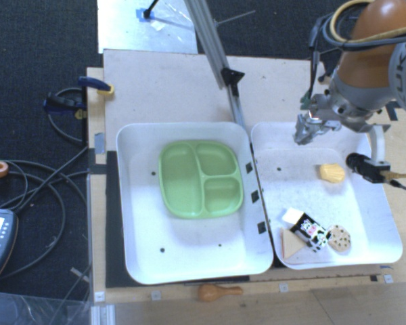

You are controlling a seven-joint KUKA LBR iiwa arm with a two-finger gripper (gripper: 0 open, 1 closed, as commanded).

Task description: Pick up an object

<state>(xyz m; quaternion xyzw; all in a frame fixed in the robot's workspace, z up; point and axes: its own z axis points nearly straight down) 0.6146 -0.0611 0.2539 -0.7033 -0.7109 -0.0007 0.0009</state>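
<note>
Pincer (304,135) hangs over right bin (375,249), beyond the yellow piece (332,173).

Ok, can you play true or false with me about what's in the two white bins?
1. The green plate lies in the left bin. True.
2. The yellow object sits on the green plate. False: it lies in the right bin.
3. The gripper hangs over the right bin's far end. True.
4. The spotted cookie is in the left bin. False: it is in the right bin's near corner.
</note>
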